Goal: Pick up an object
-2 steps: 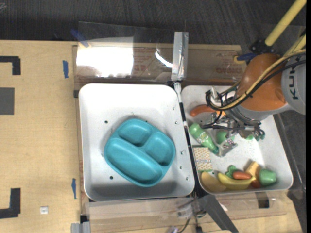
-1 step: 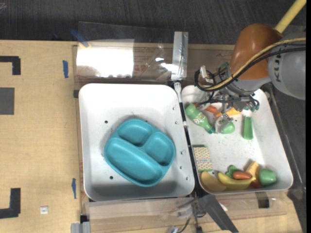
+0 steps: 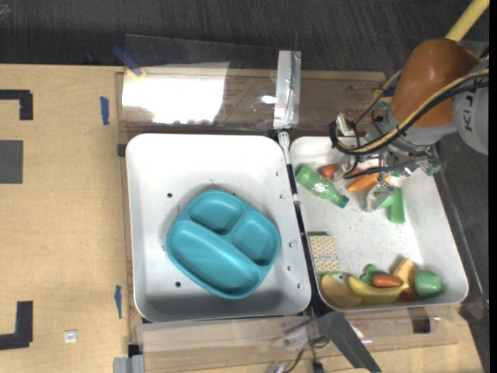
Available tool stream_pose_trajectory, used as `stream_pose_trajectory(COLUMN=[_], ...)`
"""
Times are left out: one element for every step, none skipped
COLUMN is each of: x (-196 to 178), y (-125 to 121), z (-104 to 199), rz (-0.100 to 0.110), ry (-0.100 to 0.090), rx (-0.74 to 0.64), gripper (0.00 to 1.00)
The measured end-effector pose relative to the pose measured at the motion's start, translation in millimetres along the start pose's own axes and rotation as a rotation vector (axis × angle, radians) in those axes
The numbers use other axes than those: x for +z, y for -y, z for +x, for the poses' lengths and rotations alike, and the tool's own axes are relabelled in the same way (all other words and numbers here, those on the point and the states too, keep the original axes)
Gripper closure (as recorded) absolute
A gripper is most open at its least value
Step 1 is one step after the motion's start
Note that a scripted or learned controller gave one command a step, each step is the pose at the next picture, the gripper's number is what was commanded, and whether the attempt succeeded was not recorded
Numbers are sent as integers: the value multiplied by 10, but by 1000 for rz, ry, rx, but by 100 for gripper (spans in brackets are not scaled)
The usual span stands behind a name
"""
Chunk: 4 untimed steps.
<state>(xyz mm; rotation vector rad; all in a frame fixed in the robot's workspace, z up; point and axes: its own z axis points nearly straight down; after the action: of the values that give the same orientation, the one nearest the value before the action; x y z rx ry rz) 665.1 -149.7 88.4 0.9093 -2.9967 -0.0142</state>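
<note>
Orange toy piece [image 3: 362, 183] lies in the upper part of the right bin [image 3: 449, 243], touching the left side of the gripper [image 3: 378, 193] or just beside it; the view does not settle which. Whether the claw is wide, narrow or closed on anything cannot be told, as wrist and cables crowd over it.

The bench [image 3: 62, 208] of pale wood fills the left and lower frame. On it stand two white bins side by side: the left bin [image 3: 147, 169] at centre, the right one towards the right edge. The arm [image 3: 431, 80], with its orange band, enters from the upper right and reaches down over the right bin's upper end, black and yellow cables [image 3: 365, 127] looping about the wrist.

A blue divided plate [image 3: 224, 242] lies tilted in the middle of the left bin.

In the right bin, a green bottle-shaped toy [image 3: 320, 185] lies slantwise to the left of the orange piece, near the dividing wall. A green piece [image 3: 397, 207] lies just below and right of the gripper. A small orange-red bit [image 3: 329, 171] sits above the green bottle. Well apart, along the lower edge, a heap holds a yellow banana [image 3: 363, 288], a red piece [image 3: 386, 280] on top of it, and a green lump [image 3: 428, 284] at its right end. A patterned square [image 3: 324, 249] lies above the heap's left end.
</note>
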Motion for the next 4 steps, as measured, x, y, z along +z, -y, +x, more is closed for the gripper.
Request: stream_pose_trajectory(x=[4, 4, -5, 6], y=[-387, -451, -628, -380], z=[52, 590, 90, -314], rz=[16, 19, 23, 18], ry=[17, 16, 18, 16], rx=[0, -110, -44, -95], gripper=[0, 0, 0, 0])
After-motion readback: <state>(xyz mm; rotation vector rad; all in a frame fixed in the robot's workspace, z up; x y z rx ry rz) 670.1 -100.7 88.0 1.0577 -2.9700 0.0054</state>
